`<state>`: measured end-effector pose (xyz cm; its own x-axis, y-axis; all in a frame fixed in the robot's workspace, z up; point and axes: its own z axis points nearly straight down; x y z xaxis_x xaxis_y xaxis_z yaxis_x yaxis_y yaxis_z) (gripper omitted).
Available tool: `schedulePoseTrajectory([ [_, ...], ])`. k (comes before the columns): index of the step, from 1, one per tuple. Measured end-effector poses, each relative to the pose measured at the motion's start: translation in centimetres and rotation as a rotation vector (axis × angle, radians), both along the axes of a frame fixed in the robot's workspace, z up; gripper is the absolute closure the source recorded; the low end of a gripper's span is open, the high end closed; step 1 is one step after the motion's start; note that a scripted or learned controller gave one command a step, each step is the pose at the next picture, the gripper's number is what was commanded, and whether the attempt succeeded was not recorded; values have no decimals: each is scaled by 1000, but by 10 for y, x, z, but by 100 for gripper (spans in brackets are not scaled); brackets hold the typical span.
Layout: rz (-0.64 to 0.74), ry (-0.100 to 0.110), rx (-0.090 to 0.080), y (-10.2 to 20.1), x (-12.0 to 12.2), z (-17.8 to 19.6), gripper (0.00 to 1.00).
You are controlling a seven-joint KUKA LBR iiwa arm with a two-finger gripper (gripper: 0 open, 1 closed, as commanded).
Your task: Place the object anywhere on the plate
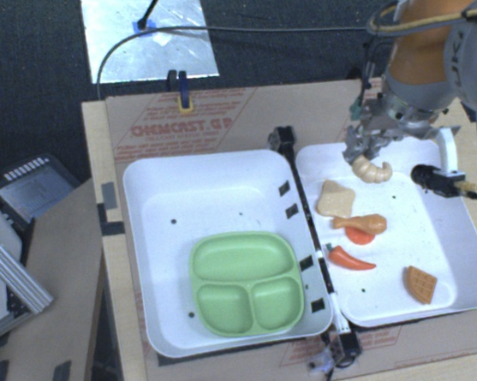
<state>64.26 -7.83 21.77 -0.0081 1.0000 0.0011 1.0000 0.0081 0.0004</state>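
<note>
Croissant [372,170], a pale curved toy pastry, looks to be the thing in play: it lies at the far end of the right bin [466,287], directly under the claw [368,150], its curved body running roughly across the bin. The claw sits just above it, seemingly touching its upper edge, so there is almost no sideways offset between them; the pastry lies on the near side of the claw tips, towards the bread slice [336,199]. Whether the tips are spread around the croissant or pressed onto it cannot be told from this slanted view, and nothing shows it lifted off the bin floor.

Taking the croissant as landmark, the green plate [246,281], with three compartments, lies well apart to its near left, inside the left bin [154,239], past the divider between the bins. Nearer than the croissant lie the bread slice, a chicken drumstick [365,225], a red chilli [348,257] and a waffle piece [421,284].

My guess is that the grasp comes first, then a carry over the divider.
</note>
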Motion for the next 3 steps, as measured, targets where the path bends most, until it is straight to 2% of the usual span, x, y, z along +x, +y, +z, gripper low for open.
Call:
schedulePoseTrajectory([
  [2, 0, 0, 0, 94, -14, 6, 100],
  [3, 2, -1, 1, 157, -17, 2, 100],
])
